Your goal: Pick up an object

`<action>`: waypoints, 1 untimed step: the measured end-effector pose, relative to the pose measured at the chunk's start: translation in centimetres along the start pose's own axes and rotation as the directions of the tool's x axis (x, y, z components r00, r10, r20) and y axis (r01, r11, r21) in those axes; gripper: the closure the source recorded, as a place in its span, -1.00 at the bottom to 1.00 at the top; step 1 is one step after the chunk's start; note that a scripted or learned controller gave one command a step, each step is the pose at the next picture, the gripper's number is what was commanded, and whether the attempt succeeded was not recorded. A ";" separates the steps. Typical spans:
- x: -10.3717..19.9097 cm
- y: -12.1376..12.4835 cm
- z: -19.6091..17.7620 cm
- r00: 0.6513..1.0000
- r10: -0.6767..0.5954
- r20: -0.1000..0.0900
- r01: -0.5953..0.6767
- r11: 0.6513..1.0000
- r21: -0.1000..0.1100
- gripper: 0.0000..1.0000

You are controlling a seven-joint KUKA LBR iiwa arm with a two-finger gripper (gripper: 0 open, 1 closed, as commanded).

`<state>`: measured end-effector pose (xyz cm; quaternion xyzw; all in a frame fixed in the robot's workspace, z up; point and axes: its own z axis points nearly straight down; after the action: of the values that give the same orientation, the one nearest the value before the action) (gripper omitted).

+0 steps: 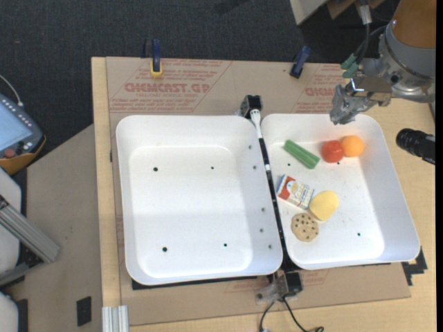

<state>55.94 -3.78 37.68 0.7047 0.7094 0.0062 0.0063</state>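
Currently, the gripper (344, 114) hangs over the far edge of the right bin (387, 185), just beyond the red ball (332, 151), which serves here as the reference landmark. Nothing is visible between the gripper's tips, so no object is held; whether the tips stand parted or together cannot be told from this angle.

Candidate objects, all lying in the right bin:
- Orange ball (352, 146): touching the red ball, on the side away from the left bin (187, 192).
- Green block (301, 153): near the red ball, on the side toward the left bin, lying at a slant.
- Small carton (295, 191): nearer the camera than the red ball, toward the divider between the bins.
- Yellow piece (323, 205): just beside the carton, nearer the camera than the red ball.
- Cookie (304, 227): just below the yellow piece, farthest from the red ball.

Task status: judged to be at the approach stage. No object is lifted. Remaining steps: select a target, descend, close on it, raise it. The red and orange balls are the closest candidates; their contact may complicate a clean grasp.
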 end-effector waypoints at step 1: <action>5.1 -2.3 5.6 1.000 0.001 -0.003 -0.001 1.000 0.025 1.00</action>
<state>53.67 1.34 32.04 0.7051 0.7091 -0.0018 -0.0035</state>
